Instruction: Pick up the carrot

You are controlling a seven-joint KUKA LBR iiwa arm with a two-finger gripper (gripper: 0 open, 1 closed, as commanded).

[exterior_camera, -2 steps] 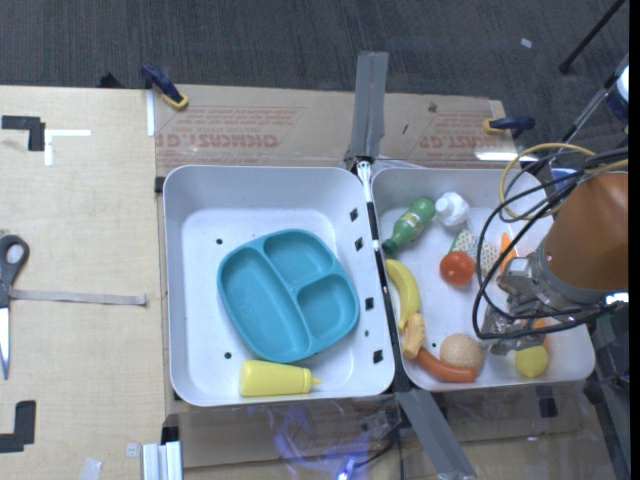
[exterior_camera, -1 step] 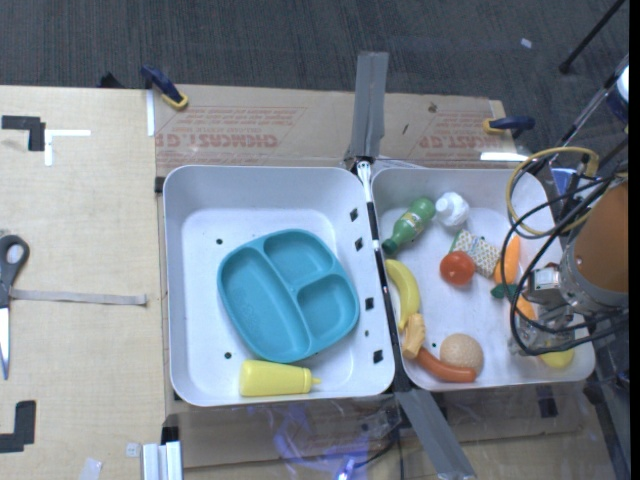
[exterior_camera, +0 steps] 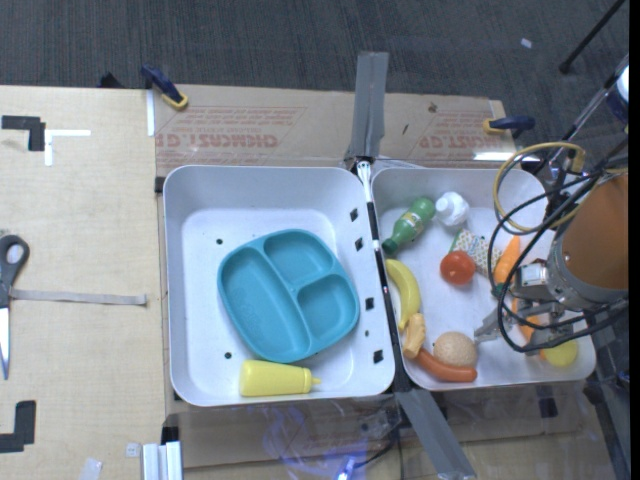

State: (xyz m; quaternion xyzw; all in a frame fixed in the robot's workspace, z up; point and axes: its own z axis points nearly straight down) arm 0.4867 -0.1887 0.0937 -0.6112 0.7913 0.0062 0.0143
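Looks like the approach step: end effector (exterior_camera: 497,320) sits low in the right bin (exterior_camera: 436,180) by the carrot (exterior_camera: 507,259); can't tell its state. Next, center over it.

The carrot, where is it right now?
The carrot lies in the right bin, near its right side, right of the tomato, beside the arm's cables.
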